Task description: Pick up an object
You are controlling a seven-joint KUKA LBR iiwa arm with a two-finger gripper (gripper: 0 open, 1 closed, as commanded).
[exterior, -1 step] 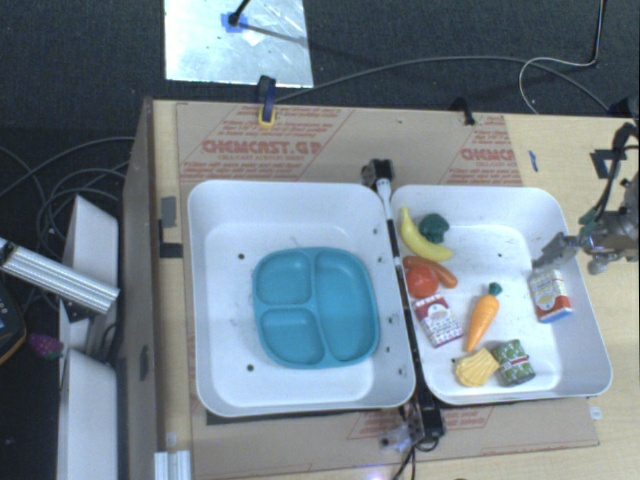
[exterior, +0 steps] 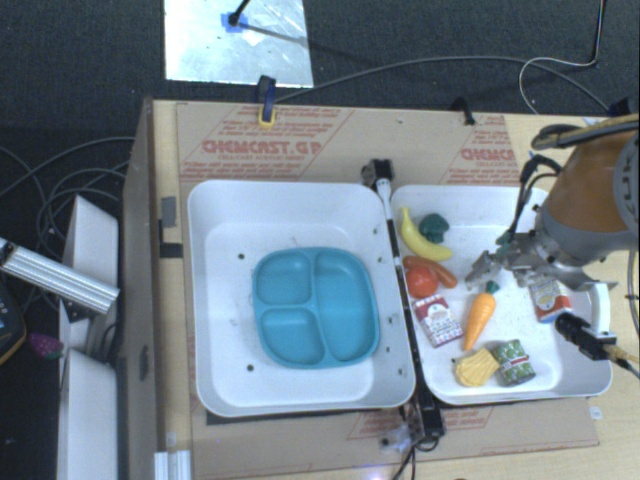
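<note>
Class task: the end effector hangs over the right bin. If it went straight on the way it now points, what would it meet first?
Probably the carrot: the end effector sits just above its green top, pointing down and left. Depth is unclear from one slanted view.

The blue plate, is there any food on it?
Empty. The blue plate shows bare blue compartments; the toy food, like the carrot, lies in the other bin.

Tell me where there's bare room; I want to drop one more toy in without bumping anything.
Free: the left bin's floor around the blue divided plate, widest along its far side, and the plate's own compartments. Crowded: the right bin, where banana, carrot, red box and gripper sit close.
</note>
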